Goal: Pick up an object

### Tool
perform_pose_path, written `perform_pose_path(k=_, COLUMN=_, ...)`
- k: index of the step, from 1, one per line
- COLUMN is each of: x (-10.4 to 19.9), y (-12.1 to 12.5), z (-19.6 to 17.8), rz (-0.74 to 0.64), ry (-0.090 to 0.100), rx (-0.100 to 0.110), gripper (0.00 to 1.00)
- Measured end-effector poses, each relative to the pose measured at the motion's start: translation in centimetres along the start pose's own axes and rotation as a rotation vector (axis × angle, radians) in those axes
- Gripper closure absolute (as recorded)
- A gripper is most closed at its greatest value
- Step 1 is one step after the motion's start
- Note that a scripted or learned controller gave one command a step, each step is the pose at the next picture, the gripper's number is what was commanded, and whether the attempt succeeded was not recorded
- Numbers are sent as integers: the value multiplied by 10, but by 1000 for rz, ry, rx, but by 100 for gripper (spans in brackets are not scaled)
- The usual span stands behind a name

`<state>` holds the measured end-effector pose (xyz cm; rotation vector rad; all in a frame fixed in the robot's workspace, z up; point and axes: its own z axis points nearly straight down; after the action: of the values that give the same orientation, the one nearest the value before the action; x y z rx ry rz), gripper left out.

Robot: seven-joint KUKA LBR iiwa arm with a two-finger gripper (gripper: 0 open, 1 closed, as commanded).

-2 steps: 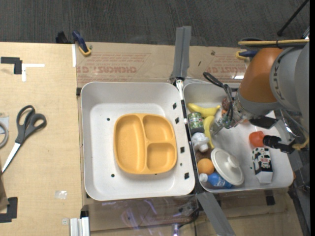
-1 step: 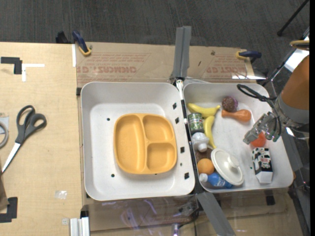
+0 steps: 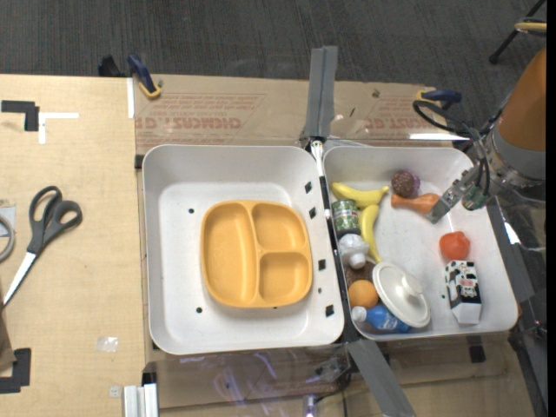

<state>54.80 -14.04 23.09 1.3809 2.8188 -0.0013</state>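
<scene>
— White plastic, nearest the camera: what sits at the front of the right bin (image 3: 508, 315)?

— A milk carton (image 3: 463, 292) with black patches stands by the right wall. To its left a silver lid (image 3: 401, 292) lies tilted over a blue item (image 3: 382, 321), with an orange (image 3: 362, 294) touching the lid's left edge.

— And the left bin (image 3: 165, 259)?

— It holds a yellow divided plate (image 3: 257, 253), three compartments, lying flat near the middle.

— Further back on the right?

— A red tomato-like piece (image 3: 454, 245) just above the carton. Along the left wall, a white object (image 3: 353, 248), then a green can (image 3: 346, 217), and a banana (image 3: 367, 208) curving beside them. Behind those, a purple round thing (image 3: 404, 182) touches an orange carrot-shaped piece (image 3: 416, 201).

— The gripper (image 3: 460, 194)?

— It hangs over the bin's back right part, its tip just beside the carrot piece's right end. Whether the fingers are parted I cannot tell; nothing shows between them.

— Outside the bins?

— Scissors (image 3: 43, 224) lie on the wooden bench (image 3: 69, 163) well to the left.
</scene>
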Motion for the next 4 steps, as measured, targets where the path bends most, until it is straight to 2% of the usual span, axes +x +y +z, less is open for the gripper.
perform_pose_path(k=1, x=22, y=36, z=24, rz=27, ry=2, rx=2, gripper=100)
perform_pose_path(k=2, x=9, y=92, z=-4, rz=90, ry=0, rx=1, gripper=100)
perform_pose_path(k=3, x=30, y=152, z=-14, rz=123, ry=0, rx=0, gripper=100)
perform_pose_path(k=4, x=-18, y=75, z=72, rz=-139, ry=1, rx=1, gripper=100)
